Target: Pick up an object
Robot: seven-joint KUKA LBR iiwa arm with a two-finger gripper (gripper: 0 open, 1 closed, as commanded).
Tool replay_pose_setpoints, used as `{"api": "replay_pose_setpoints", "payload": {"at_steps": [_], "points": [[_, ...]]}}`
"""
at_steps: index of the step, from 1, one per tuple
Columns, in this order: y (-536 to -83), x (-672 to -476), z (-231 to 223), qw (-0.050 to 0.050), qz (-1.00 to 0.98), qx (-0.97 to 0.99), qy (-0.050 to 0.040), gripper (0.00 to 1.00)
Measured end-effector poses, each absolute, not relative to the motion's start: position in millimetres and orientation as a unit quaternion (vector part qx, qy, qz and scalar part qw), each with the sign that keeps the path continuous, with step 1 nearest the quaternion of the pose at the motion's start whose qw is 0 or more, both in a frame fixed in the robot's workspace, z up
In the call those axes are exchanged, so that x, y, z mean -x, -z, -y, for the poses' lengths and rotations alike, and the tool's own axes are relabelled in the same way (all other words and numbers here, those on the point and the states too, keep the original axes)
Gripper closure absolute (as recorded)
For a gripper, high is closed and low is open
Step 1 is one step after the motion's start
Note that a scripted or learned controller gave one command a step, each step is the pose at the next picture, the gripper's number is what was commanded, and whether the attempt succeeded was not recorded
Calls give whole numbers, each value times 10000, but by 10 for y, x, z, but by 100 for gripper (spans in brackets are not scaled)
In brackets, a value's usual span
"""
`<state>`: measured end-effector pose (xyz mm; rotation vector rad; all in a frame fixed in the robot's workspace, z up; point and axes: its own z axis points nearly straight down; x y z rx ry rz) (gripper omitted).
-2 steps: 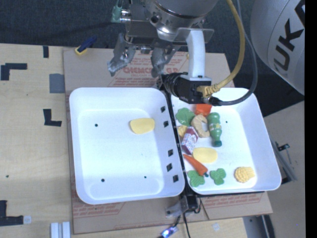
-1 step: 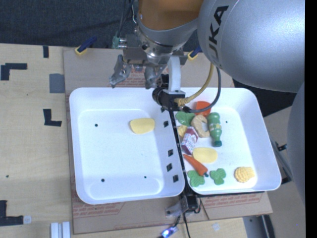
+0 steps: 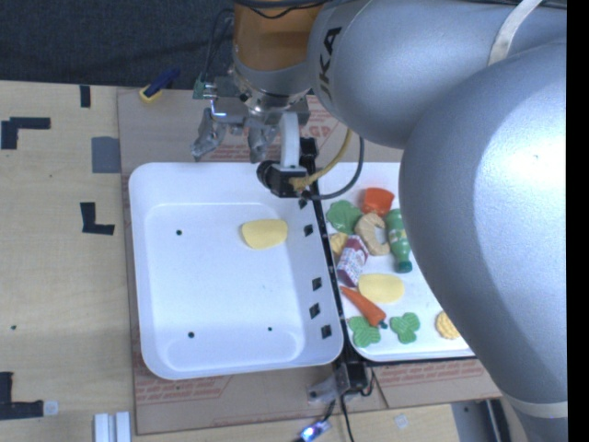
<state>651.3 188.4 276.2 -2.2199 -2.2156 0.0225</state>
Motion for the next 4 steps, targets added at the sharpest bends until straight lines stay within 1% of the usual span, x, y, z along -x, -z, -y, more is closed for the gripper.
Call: {"api": "replay_pose_setpoints", "payload": {"at_steps": [1,2,3,4], "points": [[-2175,-6666,-2101,21,7078,7064,-44,100],[-1539,-6074,-2280,35,7084,7058,-56,100],[-1568,-5288,-2344,27,7085,7057,-35,100],[-1617,-5736,-2331,1,7076,7066,-6,100]]}}
